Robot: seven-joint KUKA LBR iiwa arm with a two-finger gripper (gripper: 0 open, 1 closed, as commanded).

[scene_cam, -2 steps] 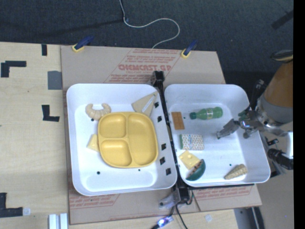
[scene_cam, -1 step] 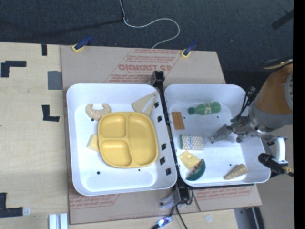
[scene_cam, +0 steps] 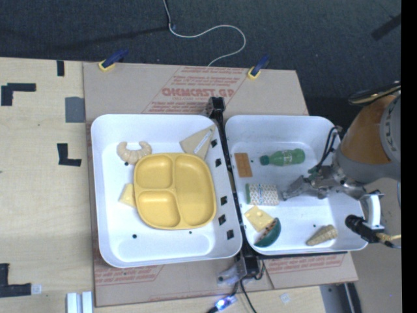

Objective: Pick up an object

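Fingers spread and empty, your gripper hangs just right of the patterned packet; centre over that packet, descend, then close

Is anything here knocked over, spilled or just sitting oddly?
Nothing is spilled. The green bottle lies on its side in the right bin. In the left bin, the yellow divided plate sits turned at an angle, partly covering a yellowish piece at its left edge. No damage shows.

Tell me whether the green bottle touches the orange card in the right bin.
Apart. The camera view shows bare white bin floor between the green bottle and the orange card.
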